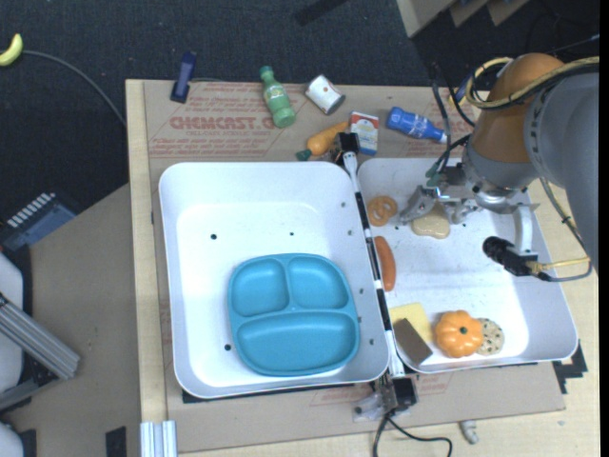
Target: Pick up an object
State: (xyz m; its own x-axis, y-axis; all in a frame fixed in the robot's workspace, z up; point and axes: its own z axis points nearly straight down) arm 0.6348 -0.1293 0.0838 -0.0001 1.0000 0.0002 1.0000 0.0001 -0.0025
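One fixed camera looks down at a slant over both white bins (181, 255), arm (561, 131) entering from right.

I see two white bins, the left bin (190, 217) and the right bin (542, 303). In the left one sits a light blue divided plate (292, 313). The right one carries an orange pumpkin (457, 333) with a small dark stem, a pale speckled cookie (490, 333), a yellow block (411, 314), a reddish-orange sausage (385, 262), a tan ring-shaped pretzel (383, 209) and a beige lump (432, 227). My arm (533, 112) reads grey with an orange band. Behind the bins, on tan board printed with red lettering, lie a green bottle (278, 98), a blue bottle (415, 125), a dark blue bar (183, 76) and what looks like an orange carrot (324, 142).
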